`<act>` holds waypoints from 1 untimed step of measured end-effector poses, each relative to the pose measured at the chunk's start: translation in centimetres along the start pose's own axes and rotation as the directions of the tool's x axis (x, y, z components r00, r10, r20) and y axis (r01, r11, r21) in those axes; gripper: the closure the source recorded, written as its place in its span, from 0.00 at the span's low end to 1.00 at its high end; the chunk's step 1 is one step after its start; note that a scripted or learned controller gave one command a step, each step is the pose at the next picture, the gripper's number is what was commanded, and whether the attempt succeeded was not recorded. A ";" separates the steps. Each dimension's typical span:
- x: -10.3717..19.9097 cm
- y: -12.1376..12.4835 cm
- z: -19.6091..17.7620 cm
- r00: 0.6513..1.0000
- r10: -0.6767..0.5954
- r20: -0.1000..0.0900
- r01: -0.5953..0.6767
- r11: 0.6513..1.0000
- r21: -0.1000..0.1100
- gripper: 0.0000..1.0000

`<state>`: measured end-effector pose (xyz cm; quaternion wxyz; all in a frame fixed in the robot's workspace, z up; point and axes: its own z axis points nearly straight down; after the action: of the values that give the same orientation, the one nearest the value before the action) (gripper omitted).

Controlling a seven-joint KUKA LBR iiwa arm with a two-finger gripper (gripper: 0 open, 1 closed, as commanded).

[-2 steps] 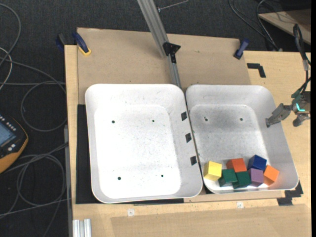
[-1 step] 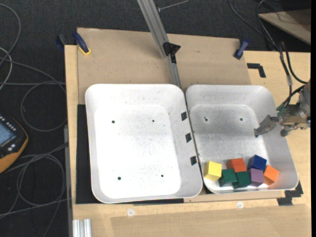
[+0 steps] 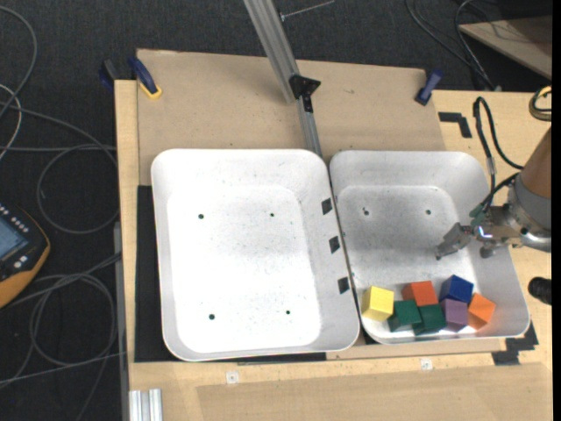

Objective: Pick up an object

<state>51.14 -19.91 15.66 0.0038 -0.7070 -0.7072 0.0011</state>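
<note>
Gripper (image 3: 466, 240) hovered over right bin (image 3: 394, 196), fingers spread, nothing between them; blocks (image 3: 429, 305) clustered just below at near edge.

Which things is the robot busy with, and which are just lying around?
For the job:
gripper, over the right bin
yellow block
orange blocks
green blocks
blue block
purple block

Just lying about:
left bin
blue clamps
cables on the floor
</note>
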 end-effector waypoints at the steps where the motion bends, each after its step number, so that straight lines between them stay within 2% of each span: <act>1: 0.1 -0.1 5.3 1.000 0.001 0.000 -0.001 1.000 0.000 0.00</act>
<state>51.02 -19.82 10.34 0.0036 -0.7072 -0.7070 0.0012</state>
